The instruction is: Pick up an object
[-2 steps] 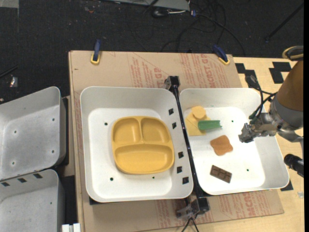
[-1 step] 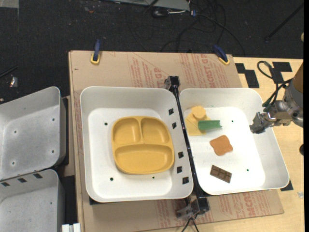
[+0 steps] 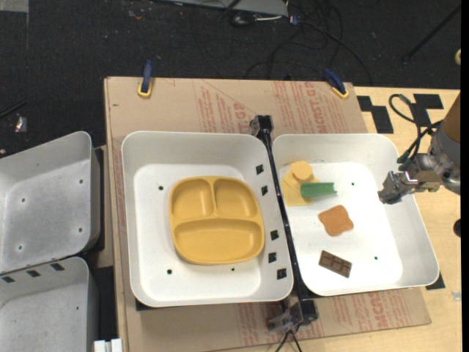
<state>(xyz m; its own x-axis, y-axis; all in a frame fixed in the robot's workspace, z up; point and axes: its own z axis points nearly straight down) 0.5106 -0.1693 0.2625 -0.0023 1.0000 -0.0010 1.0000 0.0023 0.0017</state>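
objects: I see 4 in the right bin [image 3: 381, 149] – yellow piece [image 3: 296, 182] w/ green block [image 3: 319, 190] lying across its right side, orange-brown piece [image 3: 336, 220] below those, dark brown bar [image 3: 335, 264] nearest the front wall
spacing: yellow + green touching, up against the divider side; orange-brown piece sits apart from both, bare floor all round it; brown bar apart too, near the front edge but not on it
open room: right half of the right bin floor is bare from back wall to front wall – widest free patch I've got
gripper: gripper [image 3: 390, 190] at the right bin's right wall, about mid-height, over the rim/slope, well apart from every object
fingers: can't tell if spread or closed – too small + dark from here; nothing visibly between them
arm: grey wrist w/ orange band comes in from the right edge, cable looped above it
left bin: left bin [image 3: 139, 218] carries a yellow divided tray [image 3: 217, 221], roughly centred, white floor margin on all sides
edges: bins butt together along a black centre strip [image 3: 277, 218]
bench: cardboard sheet [image 3: 212, 101] under both bins, 2 clamps at its back edge
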